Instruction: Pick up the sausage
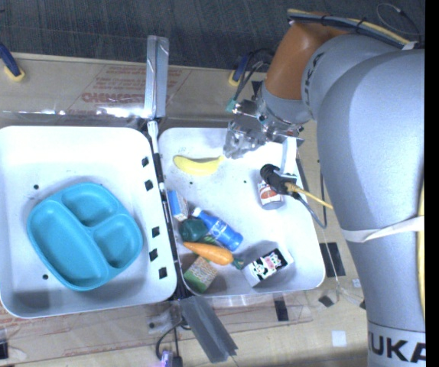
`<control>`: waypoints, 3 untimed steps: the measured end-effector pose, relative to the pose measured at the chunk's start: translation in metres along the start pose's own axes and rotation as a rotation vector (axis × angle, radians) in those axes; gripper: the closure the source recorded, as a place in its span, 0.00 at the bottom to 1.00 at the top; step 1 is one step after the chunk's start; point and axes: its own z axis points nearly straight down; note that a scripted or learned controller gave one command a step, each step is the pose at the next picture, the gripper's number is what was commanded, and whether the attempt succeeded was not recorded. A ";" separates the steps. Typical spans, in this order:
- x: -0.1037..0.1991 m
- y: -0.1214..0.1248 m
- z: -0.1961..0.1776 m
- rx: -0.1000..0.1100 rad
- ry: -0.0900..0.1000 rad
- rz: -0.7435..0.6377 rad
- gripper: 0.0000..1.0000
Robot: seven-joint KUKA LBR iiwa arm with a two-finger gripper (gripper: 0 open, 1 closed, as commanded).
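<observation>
- Two bins lie side by side on your bench. The left bin (21,167) bears a blue plate (86,235), and the right bin (231,193) holds all the small things.
- Your gripper (237,141) is at the far end of the right bin, low over the floor and just beside the right tip of the banana (198,164). You cannot tell from this view whether it is open or closed, and nothing shows in its grasp.
- The sausage is not plain to see. Your likeliest candidate is the reddish-brown piece (270,197) near the right wall of the right bin, partly covered by robot parts. It could as well be a small can, so treat that reading as a guess.
- Judge the step as the approach. The pick has not been made, and the gripper is nearer the banana than the reddish-brown piece.
- A clump at the near end of the right bin holds a blue bottle (221,232), a carrot (208,253) and a black-and-white carton (270,264). None of these is your target.
- Your next move calls for shifting the gripper away from the banana, toward the right wall and nearer the camera. Centre it over the reddish-brown piece, then come straight down on it.
- Watch the bin wall close by. It leaves little room on that side, so line the grip up along the wall and not across it.
</observation>
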 end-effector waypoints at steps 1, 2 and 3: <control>-0.063 0.008 0.068 -0.006 -0.002 -0.381 1.00; -0.101 -0.092 0.069 -0.007 -0.001 -0.541 1.00; -0.112 -0.146 -0.114 -0.010 -0.007 -0.978 1.00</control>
